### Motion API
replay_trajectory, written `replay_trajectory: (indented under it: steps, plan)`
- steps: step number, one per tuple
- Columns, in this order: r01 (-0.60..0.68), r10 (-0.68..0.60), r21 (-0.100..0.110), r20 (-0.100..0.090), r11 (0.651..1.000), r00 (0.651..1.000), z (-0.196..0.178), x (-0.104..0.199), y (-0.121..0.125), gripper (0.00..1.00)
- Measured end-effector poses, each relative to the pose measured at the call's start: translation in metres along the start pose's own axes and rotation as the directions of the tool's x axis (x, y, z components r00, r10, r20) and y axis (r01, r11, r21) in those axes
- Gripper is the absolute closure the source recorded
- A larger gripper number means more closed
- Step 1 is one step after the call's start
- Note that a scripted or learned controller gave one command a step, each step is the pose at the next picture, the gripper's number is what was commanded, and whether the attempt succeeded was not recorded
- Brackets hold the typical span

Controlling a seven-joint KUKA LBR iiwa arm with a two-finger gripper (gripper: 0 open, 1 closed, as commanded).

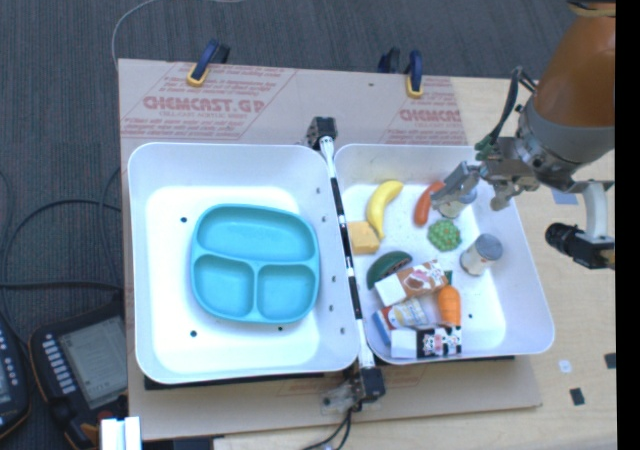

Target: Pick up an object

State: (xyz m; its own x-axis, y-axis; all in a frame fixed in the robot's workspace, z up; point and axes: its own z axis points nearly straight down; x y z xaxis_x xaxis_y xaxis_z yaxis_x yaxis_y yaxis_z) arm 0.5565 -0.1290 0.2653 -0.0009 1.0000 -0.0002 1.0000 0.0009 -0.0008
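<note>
The right white bin point(520, 238) holds several toy foods: a yellow banana point(383, 204), a red chili or sausage point(427, 201), a green broccoli piece point(445, 235), a grey can point(481, 253), an orange carrot point(449, 304), a yellow cheese block point(362, 236), a dark green leaf shape point(388, 263), and small packets near the front point(420, 323). My gripper point(478, 188) hangs over the bin's upper right area, above the broccoli and next to the red piece. Its fingers look spread, with nothing between them.
The left white bin point(160, 188) holds a blue divided tray point(256, 264). Both bins sit on a brown board with clamps point(206, 60) at the back edge. A black clip point(322, 130) sits between the bins. Cables and a pendant lie on the floor at left.
</note>
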Motion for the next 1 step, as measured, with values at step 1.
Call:
replay_trajectory:
  steps: [1]
  plan:
    - [0.001, -0.001, -0.009, 0.003, 1.000, 1.000, 0.1763, -0.0100, 0.0570, 0.00]
